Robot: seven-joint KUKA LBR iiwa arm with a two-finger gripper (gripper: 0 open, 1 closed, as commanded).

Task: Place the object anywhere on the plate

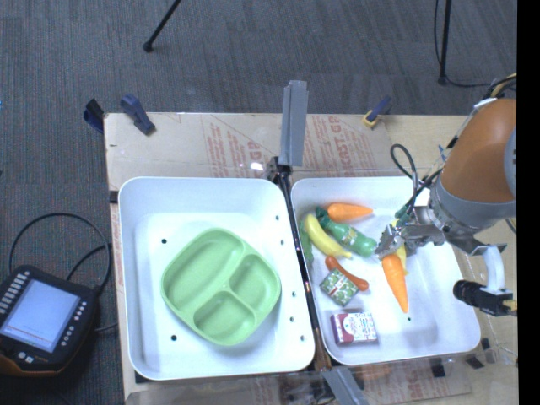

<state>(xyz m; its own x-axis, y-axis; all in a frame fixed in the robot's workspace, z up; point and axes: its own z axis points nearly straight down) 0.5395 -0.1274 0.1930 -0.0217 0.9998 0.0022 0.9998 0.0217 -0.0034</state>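
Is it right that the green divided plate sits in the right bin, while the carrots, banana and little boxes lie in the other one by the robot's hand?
Not quite. The camera view shows the green divided plate in the left bin. The carrots, banana and little boxes lie in the right bin, by the hand, as you said.

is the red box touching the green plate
Apart. The camera view shows the red box in the right bin and the green plate in the left bin, the bins' walls between them.
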